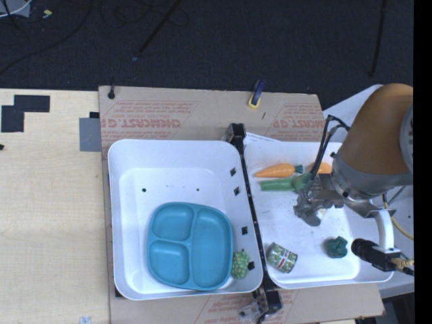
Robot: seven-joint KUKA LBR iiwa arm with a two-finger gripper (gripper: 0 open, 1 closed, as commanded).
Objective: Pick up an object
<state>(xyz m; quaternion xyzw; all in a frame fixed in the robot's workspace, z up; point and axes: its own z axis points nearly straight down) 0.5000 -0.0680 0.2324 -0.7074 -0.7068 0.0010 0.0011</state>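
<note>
The right bin [283, 208] holds an orange carrot [275, 171] with a green stem piece [278, 185] near its far side. A small printed can [281, 258] lies at the bin's near edge, and a dark green lump [337, 247] sits toward the near right. My gripper [309, 211] hangs low over the middle of this bin, just right of the green stem and above the bin floor. Its fingers look dark and close together, and nothing shows between them.
The left bin [135, 160] carries a blue divided plate [190, 246], with a bunch of green grapes [239, 264] at its near right corner. A black divider [244, 194] runs between the bins. The arm's orange band [378, 130] looms over the right bin's far right.
</note>
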